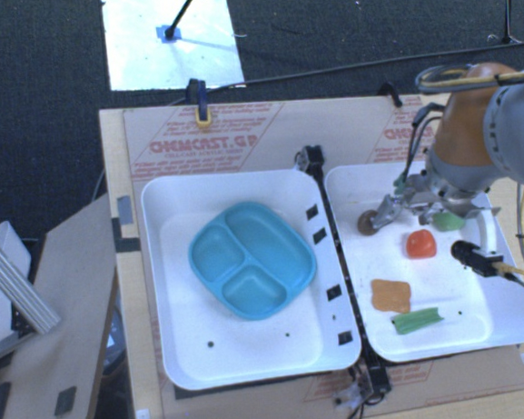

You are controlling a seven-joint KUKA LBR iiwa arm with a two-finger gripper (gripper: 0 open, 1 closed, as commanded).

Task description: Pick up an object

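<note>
Above right bin [474,290]: hand [394,209] is hovering, grip state unclear | red object [420,244], orange piece [391,295], green strip [418,320] are lying nearby | blue plate [251,260] is sitting apart.

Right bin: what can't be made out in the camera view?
All in the camera view:
Hidden: pale green item, mostly under the arm; identity unclear.
Too small: brown round item beside the hand; identity and contact unclear.
Covered: right bin, its far-right corner behind the arm.
</note>
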